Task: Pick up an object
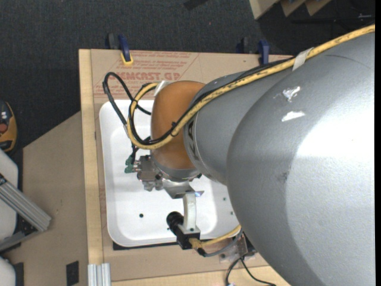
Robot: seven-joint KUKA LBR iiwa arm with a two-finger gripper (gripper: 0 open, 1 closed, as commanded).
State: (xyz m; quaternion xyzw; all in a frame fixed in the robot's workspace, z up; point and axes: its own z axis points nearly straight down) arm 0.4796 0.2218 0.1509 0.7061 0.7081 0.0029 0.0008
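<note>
My grey arm with its orange band [172, 124] reaches over the left white bin [119, 219] and covers most of it. The gripper [149, 177] hangs below the wrist, pointing down toward the bin's middle, and its tips are hidden under the wrist body. A small green part [128, 166] sticks out at the gripper's left side. A small pale blue-grey scrap [199, 192] peeks out by the wrist; what it is I cannot tell. Nothing shows as held.
Black and yellow cables [128, 109] loop from the wrist over the bin's far-left corner. A white bracket with a black knob [176, 221] hangs over the bin's near edge. The wooden bench [92, 159] borders the bin on the left, with blue clamps [124, 45] at the back.
</note>
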